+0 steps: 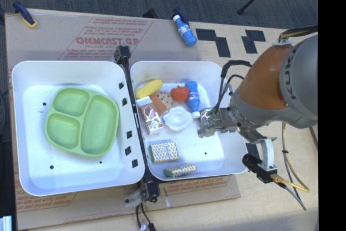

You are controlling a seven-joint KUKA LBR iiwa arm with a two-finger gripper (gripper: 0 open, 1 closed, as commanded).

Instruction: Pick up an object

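Observation:
The right bin [213, 159] holds several small objects: a yellow corn cob [149, 87], a brown bread slice [161, 100], a red piece [180, 93], a blue bottle [192, 96], a white cup [176, 118], a red-and-white carton [151, 116], a patterned block [164, 151] and a green bar [180, 171]. My gripper [208, 125] hangs low over the bin's right part, just right of the white cup and the blue bottle. I see nothing between its fingers.
A green divided plate [82, 121] lies in the left bin [27, 170]. Another blue bottle [185, 31] lies on the cardboard behind the bins. The arm's bulk and cables cover the right bin's right rim.

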